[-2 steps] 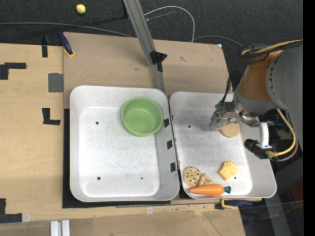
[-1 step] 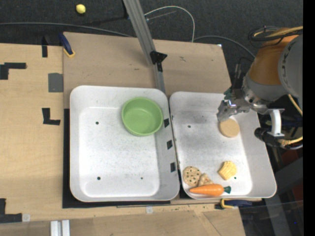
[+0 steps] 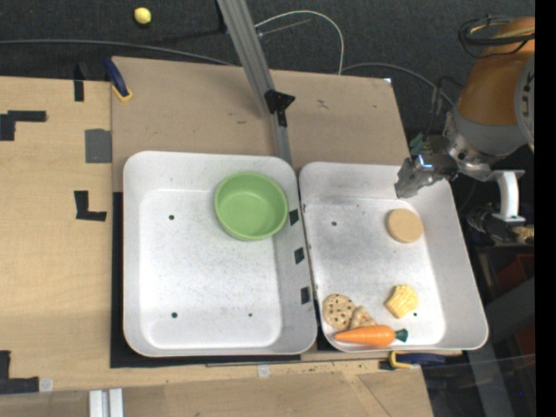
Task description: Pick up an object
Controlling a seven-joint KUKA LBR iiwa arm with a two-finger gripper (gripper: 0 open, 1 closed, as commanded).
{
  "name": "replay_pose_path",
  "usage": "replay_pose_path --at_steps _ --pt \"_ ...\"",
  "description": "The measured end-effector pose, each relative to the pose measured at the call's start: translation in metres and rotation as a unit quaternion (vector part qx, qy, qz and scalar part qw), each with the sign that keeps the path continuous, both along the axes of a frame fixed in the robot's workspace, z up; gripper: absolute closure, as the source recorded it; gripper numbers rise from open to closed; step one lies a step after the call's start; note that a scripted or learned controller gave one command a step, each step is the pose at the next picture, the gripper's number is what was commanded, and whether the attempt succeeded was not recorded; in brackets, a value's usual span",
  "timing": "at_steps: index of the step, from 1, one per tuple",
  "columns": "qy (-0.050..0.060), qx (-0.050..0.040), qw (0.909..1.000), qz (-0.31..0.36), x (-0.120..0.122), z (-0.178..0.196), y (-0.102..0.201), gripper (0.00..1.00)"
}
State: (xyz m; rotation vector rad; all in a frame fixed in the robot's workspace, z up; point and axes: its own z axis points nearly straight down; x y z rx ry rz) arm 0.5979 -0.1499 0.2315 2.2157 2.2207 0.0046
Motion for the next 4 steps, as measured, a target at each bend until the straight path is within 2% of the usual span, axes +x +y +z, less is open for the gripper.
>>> replay_pose_path --at_steps 1,3,4 --pt "0.002 0.0003 1.0 0.0 0.001 0.027 0.0 1.0" --pt "0.004 0.0014 1.0 0.002 0.0 0.003 0.106 1.0" --pt "0.004 0.0014 1.0 0.002 -0.015 0.005 0.151 1.0"
